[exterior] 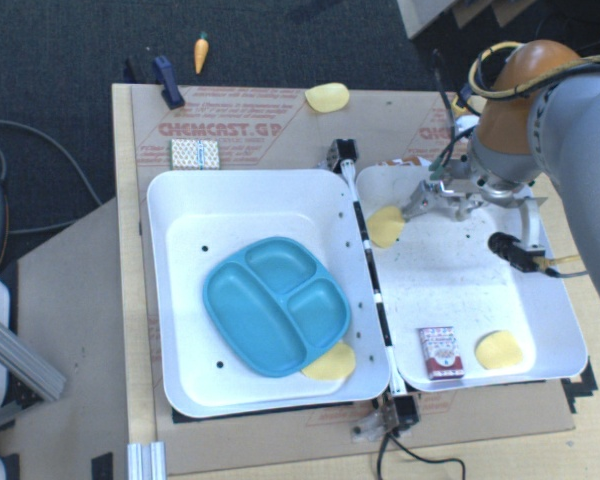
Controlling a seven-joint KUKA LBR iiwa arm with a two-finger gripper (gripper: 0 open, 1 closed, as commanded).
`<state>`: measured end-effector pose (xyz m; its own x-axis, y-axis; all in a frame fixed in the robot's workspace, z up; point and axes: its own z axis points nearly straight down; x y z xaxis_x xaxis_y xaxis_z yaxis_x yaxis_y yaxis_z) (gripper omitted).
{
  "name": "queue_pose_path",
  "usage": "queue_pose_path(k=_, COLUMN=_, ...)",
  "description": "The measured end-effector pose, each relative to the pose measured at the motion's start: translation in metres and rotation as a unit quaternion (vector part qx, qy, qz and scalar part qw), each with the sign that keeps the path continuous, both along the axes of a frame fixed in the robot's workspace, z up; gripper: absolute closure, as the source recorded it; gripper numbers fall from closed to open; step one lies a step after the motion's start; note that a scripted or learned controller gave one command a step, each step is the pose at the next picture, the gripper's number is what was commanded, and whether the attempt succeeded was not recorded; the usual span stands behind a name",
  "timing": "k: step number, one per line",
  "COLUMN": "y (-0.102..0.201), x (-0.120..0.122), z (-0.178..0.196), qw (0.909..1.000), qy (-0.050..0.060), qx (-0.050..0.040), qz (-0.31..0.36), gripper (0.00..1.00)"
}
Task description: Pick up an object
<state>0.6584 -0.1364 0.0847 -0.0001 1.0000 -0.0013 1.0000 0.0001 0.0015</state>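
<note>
Cardboard-topped bench (250,118) with two white bins, gripper (420,200) low in right bin (540,308), jaw state unclear, yellow piece (385,225) just beside it at the bin's left wall, red card box (441,352), blue divided plate (276,305) in left bin (180,218)

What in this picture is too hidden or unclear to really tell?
- Tool: the arm's wrist covers it, so its grip state is unclear.
- Yellow piece in the left bin: partly under the blue tray.
- Small box in the right bin: its print is too small to read.
</note>
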Motion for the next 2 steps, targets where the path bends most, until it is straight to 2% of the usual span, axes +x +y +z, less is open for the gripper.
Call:
queue_pose_path(k=1, y=0.0259, x=-0.0148, z=0.0, qw=1.0, qy=0.002, qx=0.0011, qz=0.0, gripper=0.0)
queue_pose_path(k=2, y=0.0344, x=-0.0182, z=0.0002, qw=1.0, qy=0.002, qx=0.0008, qz=0.0, gripper=0.0)
